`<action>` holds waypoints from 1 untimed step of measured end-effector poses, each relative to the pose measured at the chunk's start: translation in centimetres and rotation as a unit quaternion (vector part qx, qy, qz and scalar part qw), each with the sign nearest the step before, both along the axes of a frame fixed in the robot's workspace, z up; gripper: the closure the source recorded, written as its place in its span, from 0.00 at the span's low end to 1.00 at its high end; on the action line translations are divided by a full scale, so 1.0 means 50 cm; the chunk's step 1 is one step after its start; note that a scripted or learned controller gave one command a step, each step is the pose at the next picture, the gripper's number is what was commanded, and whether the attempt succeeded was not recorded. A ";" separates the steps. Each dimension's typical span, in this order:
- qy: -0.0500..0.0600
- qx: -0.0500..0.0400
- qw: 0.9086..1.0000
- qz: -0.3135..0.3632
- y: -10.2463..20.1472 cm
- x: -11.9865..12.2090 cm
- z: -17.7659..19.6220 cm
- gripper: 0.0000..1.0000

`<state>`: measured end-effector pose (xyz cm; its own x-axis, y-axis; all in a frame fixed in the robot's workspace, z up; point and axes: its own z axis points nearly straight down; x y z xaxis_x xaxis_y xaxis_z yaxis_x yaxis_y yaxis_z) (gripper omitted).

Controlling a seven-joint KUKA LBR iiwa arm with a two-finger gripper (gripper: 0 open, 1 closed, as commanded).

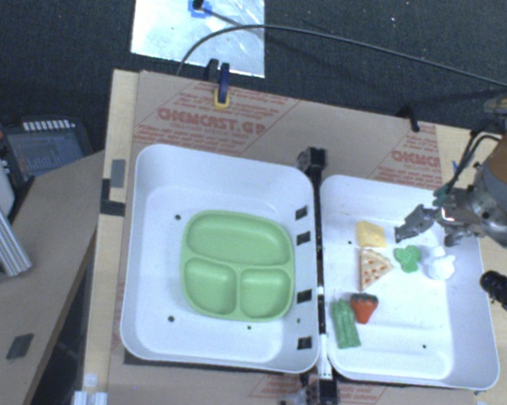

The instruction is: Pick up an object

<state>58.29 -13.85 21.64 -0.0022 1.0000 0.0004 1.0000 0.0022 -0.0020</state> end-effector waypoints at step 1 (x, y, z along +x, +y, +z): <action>0.000 0.000 1.000 -0.001 0.016 -0.015 -0.104 0.00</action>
